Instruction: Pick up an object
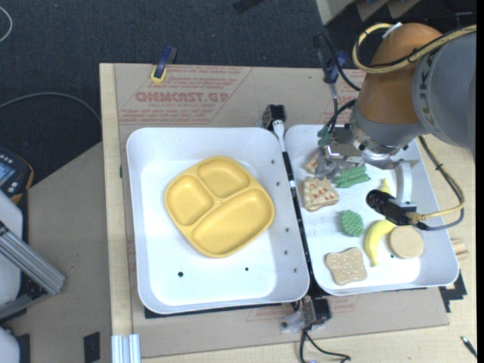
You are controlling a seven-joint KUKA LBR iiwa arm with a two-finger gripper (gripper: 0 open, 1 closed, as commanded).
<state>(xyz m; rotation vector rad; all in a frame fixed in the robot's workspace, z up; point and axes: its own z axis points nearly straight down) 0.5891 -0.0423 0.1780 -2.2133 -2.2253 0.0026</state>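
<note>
Waffle-patterned cracker [320,193]: lying flat near the nine o'clock wall of the right bin [327,237], likeliest target by closeness alone. Judging the step as the descent onto a thing, not yet a grasp; nothing showing as held.

End effector [330,157]: hanging low at about ten o'clock in the right bin, under the grey wrist and orange band. Cannot tell whether standing apart or together, the tip being lost among cables and metal.

Working outward from there:
- cracker sitting just beside the tip, at about seven o'clock from it;
- small tan scrap [312,162] lying at nine o'clock, close in;
- green leafy piece [350,177] lying at four o'clock, also close;
- knobbly green piece [351,221], banana [376,238], round tan disc [406,242] and toast slice [346,266] spreading further off toward five and six o'clock.

Left bin [140,203]: carrying a yellow divided plate [219,205], well apart at eight o'clock. Both bins resting on the desk [189,89].

Next move, as a judgement: shifting slightly toward seven o'clock to centre over the cracker, lowering until straddling it, then closing. Calling for care, with the cracker lying thin and flat against the bin floor and neighbours crowding on both sides; risking a scrape, or catching the leafy piece instead.
</note>
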